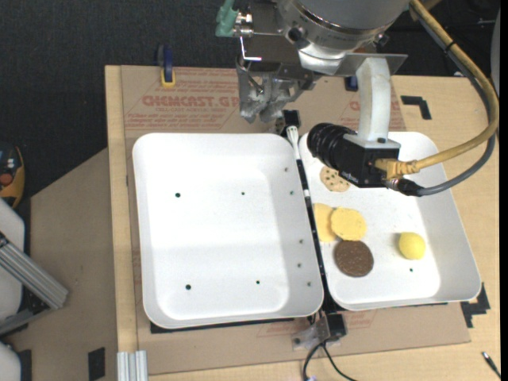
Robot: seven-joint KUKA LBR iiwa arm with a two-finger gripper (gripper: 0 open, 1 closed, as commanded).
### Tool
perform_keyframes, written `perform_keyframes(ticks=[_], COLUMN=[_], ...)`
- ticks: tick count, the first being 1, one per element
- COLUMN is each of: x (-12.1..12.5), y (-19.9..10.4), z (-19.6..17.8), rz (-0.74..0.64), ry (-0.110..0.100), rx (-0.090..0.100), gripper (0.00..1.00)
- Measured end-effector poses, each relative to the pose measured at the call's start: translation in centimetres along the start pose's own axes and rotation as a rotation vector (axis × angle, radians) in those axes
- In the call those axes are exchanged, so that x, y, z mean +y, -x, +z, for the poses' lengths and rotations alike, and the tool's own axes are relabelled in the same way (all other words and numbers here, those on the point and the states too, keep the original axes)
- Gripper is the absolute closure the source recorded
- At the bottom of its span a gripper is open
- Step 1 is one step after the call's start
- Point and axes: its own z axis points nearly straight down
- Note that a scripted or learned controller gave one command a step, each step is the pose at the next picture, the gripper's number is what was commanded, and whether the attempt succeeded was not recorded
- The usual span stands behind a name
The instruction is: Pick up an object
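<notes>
Four food items lie untouched along the right bin's left edge; gripper hovers beyond the far rim, jaw state indiscernible.

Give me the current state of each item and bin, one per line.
Left bin: flat on the bench, nothing lying in it.
Right bin: holds all the items.
Patterned cookie: lying flat, partly hidden by the black device.
Yellow disc: lying flat, overlapping a yellow piece beside it.
Brown disc: lying flat, touching the yellow disc.
Yellow ball: resting alone.
End effector: above the bins' far edge, nothing visibly held.
</notes>
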Motion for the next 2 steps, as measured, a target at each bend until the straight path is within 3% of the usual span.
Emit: perform_keyframes(ticks=[1,2], x=[-0.5,0.0], y=[0.2,0.0], z=[15.2,0.1], rz=[0.003,0.0], ry=[-0.034,-0.002], rx=[-0.017,-0.001], gripper=[1.0,1.0])
